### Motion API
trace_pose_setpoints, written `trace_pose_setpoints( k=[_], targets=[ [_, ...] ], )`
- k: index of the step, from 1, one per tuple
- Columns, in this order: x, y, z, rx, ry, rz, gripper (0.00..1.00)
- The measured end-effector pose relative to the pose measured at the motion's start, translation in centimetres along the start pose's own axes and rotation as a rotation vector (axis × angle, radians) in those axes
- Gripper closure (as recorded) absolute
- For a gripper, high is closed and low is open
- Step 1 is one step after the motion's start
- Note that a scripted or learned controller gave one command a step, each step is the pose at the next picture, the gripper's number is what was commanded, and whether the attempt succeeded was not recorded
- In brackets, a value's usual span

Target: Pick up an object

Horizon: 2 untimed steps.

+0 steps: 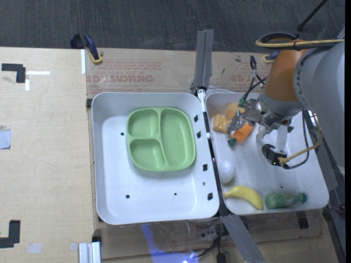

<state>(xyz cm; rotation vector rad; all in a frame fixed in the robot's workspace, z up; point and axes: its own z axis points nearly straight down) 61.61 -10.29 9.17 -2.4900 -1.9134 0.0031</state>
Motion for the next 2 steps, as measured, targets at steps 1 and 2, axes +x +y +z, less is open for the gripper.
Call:
trace_pose_setpoints(
  k=[1,2],
  targets=[
    [-0.2,0.0,-0.9,0.001,0.000,0.005,1.00],
    [5.1,2.9,-12.9,-0.001,-0.001,-0.015,1.00]
  ],
)
